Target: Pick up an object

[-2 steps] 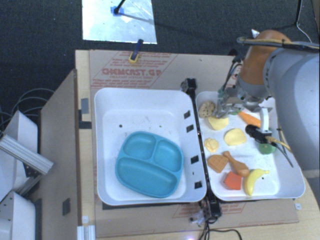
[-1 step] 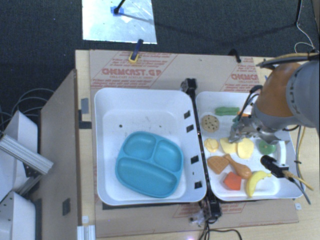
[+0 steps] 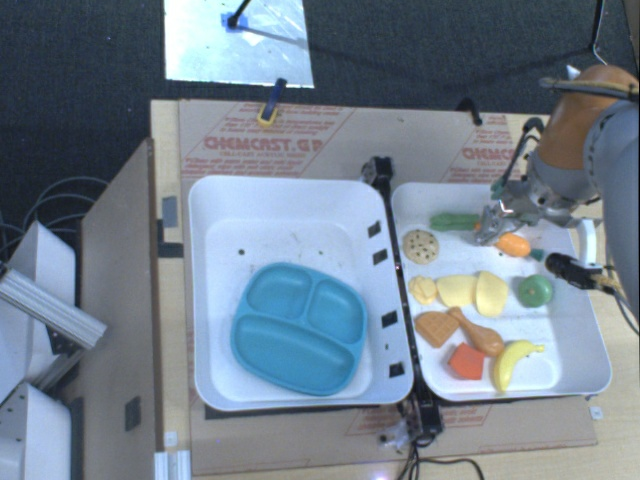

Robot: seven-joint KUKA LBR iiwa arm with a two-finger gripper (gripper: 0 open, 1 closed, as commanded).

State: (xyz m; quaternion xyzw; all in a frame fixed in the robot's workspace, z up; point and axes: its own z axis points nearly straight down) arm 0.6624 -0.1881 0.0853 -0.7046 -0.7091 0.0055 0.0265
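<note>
Nearest edge, right bin (image 3: 572,353): 1 yellow banana (image 3: 515,360), with 1 red-orange block (image 3: 466,361) just left of it.

Behind these: 1 brown drumstick (image 3: 478,333), touching 1 orange-brown waffle-like piece (image 3: 434,326) on its left.

Middle row: 3 pale yellow pieces (image 3: 456,291) side by side, their shapes hard to make out, and 1 green ball (image 3: 534,290) to their right.

Far part of the bin: 1 chip cookie (image 3: 421,246), 1 long green piece (image 3: 453,222) and 1 orange carrot (image 3: 513,246).

Hand (image 3: 497,224): 1, low between the green piece and the carrot. It overlaps the green piece's right end. Whether it is open or closed, or has hold of anything, cannot be told.

Left bin (image 3: 215,230): 1 blue plate (image 3: 298,326) with 3 compartments.

Worktop (image 3: 118,258): carries both bins, 2 in all.
</note>
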